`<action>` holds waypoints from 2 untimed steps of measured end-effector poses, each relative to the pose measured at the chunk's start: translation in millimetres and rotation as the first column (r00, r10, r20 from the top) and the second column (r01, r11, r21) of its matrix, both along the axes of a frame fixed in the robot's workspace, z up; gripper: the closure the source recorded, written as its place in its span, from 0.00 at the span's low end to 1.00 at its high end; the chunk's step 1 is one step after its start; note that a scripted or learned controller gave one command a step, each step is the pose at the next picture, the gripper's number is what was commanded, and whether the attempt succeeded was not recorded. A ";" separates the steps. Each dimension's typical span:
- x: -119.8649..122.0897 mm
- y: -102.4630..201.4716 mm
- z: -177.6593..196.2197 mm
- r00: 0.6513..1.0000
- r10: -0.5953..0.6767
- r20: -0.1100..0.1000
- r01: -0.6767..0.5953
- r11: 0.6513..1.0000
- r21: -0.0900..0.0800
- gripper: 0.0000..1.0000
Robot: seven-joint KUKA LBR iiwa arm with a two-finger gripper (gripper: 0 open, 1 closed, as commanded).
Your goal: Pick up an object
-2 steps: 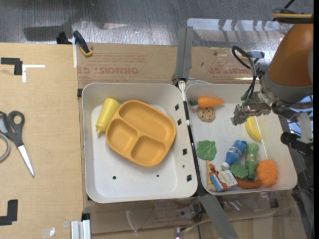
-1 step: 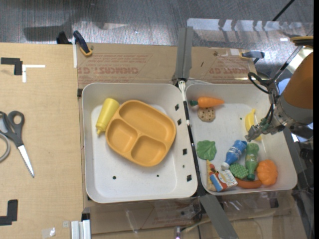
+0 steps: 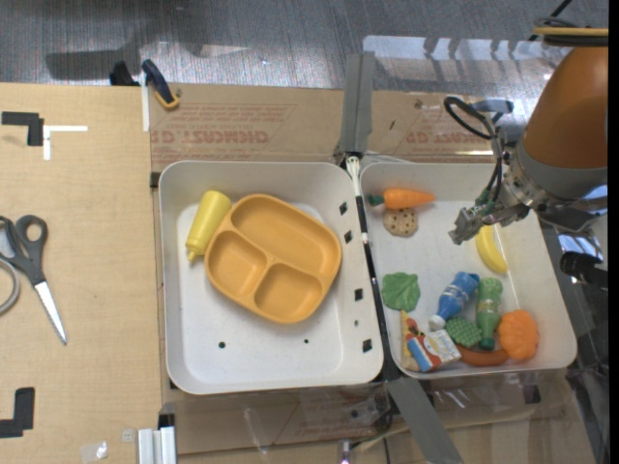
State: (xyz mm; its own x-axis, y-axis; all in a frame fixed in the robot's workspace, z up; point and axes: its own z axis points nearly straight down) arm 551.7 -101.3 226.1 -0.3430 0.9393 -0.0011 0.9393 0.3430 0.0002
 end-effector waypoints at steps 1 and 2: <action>-65.0 -19.3 -115.1 0.974 0.228 0.010 -0.228 0.974 -0.004 1.00; -73.3 29.2 -34.7 0.979 0.203 0.000 -0.203 0.979 0.000 1.00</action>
